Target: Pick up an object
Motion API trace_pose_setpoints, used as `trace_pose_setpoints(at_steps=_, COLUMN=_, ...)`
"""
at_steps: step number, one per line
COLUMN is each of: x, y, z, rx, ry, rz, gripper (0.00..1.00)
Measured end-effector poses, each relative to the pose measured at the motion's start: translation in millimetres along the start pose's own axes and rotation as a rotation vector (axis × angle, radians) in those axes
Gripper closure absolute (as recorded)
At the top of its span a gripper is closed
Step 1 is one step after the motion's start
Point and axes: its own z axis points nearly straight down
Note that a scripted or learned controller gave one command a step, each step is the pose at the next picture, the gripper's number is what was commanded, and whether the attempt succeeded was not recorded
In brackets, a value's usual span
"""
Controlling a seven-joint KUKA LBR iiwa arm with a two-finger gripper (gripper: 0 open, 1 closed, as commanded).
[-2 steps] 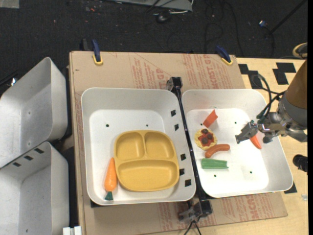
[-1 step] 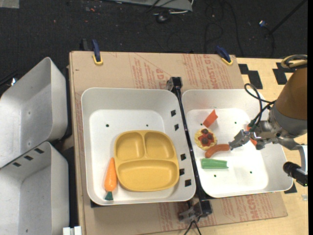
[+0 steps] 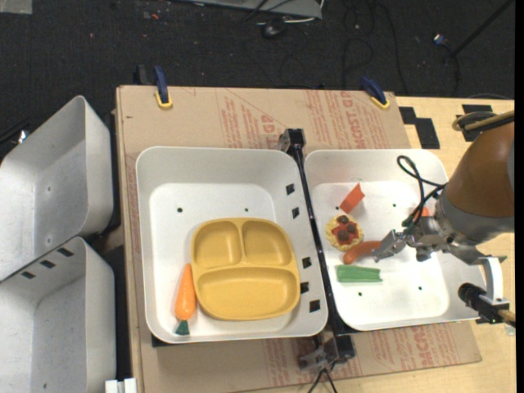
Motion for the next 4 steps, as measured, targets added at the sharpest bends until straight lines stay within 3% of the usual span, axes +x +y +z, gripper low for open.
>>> trace_pose_setpoints(at_steps=1, x=0.7, y=-0.5, z=45.1, rx=-0.001, ry=0.0, rz=0.0, gripper=0.0)
trace_pose_setpoints(at_steps=2, x=0.5, y=0.4, z=32.7, rx=-0.004, ry=-0.001, rz=0.001, gripper=1.0)
trace_pose_setpoints(at_steps=4, x=-21.2, y=-1.0, z=-75.2, rx=-0.011, ry=-0.005, rz=-0.002, gripper=1.0)
